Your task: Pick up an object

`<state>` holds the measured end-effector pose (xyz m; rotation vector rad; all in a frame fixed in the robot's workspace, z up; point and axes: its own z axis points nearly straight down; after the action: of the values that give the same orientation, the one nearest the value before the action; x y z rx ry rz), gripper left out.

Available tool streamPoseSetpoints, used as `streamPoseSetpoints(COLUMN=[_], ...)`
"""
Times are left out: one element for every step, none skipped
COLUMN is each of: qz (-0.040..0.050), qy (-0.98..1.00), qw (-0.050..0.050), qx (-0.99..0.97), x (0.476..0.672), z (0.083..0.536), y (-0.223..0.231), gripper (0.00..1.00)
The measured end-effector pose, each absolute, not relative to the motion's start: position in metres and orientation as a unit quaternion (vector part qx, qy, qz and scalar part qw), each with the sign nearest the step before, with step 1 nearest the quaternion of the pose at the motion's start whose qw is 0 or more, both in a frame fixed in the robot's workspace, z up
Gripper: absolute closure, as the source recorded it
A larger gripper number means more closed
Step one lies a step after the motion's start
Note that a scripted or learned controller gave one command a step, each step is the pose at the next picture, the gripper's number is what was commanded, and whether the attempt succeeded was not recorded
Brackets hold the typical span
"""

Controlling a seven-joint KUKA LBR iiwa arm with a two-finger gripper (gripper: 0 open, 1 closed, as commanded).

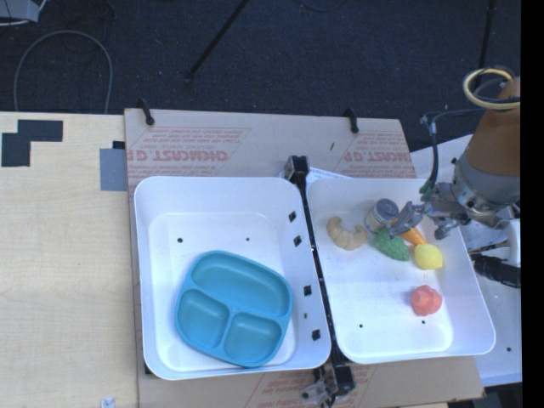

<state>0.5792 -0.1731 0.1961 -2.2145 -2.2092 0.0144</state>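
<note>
Two white bins sit side by side on the bench point(59, 253). Left bin point(157, 206) has a blue divided tray point(233, 307) lying in its lower half, three compartments, a bit slanted.

Right bin point(463, 334) is where the small stuff is. Up near the top there's a little cluster: a tan curved piece point(346, 234) furthest left, a grey round can-like thing point(383, 213) just right of it, a green lumpy item point(392, 246) below the can, and an orange bit point(414, 235) squeezed in beside the green one. A yellow lemon-ish ball point(427, 257) sits just right of the green item, touching or nearly so. A red lump point(427, 300) lies on its own lower down, apart from the rest.

Arm point(493, 155) comes in from the right, with the gripper point(429, 212) down at the bin's upper right, right by the can and the orange bit. Can't tell how the jaws stand, it's too cluttered there, and nothing shows clearly between them.
</note>
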Motion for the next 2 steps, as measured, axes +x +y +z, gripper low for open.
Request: streamPoseSetpoints(qz=[0.0005, 0.0017], qy=[-0.707, -0.707], qw=[0.001, 0.003], qx=[-0.707, -0.707], x=[0.582, 0.574], z=[0.205, 0.157], y=[-0.173, -0.168], gripper=[0.0, 0.0])
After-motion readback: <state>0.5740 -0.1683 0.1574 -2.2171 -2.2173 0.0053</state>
